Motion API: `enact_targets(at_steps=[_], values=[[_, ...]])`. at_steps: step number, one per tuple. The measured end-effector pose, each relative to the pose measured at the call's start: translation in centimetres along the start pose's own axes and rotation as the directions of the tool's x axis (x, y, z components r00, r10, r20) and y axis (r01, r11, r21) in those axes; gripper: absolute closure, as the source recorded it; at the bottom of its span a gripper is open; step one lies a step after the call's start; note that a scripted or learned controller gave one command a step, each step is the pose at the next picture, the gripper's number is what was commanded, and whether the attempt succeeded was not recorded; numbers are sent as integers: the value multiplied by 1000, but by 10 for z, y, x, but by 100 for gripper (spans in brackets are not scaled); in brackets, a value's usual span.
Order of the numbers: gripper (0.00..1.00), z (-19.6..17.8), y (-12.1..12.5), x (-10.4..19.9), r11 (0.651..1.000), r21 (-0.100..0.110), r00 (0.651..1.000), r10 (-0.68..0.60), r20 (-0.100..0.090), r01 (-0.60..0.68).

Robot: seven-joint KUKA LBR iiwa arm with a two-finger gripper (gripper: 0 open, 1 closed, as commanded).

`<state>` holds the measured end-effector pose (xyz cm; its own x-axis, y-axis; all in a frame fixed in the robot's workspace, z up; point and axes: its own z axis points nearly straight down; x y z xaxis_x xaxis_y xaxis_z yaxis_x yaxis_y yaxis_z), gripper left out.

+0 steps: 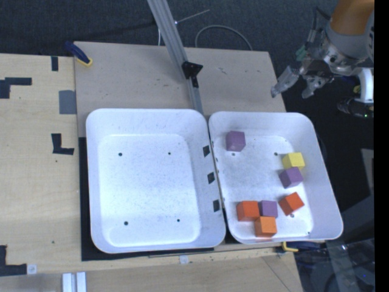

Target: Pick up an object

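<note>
Lighting even, fairly bright, overhead. White bins (146,181) near blown out, esp. left bin floor; faint soft shadows under cubes (261,215). Bkgd top and right dark, low detail. Overall img soft, grainy; gripper (298,84) slightly blurred.

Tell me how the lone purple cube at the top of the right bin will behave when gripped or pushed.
The purple cube looks solid and flat-faced, so it probably stays rigid and won't roll. It sits apart from the other blocks, so a push would likely slide it freely across the right bin. Its small size suggests it is light.
</note>
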<state>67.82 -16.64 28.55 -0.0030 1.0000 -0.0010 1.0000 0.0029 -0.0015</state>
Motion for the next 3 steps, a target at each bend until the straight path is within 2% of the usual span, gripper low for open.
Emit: enact_targets(at_steps=[1, 2, 3], values=[[0, 0, 0, 0, 1000, 0, 1000, 1, 1, -1], [0, 62, -7, 5, 1000, 6, 1000, 0, -1, 0], [0, 108, -4, 3, 1000, 5, 1000, 1, -1, -1]])
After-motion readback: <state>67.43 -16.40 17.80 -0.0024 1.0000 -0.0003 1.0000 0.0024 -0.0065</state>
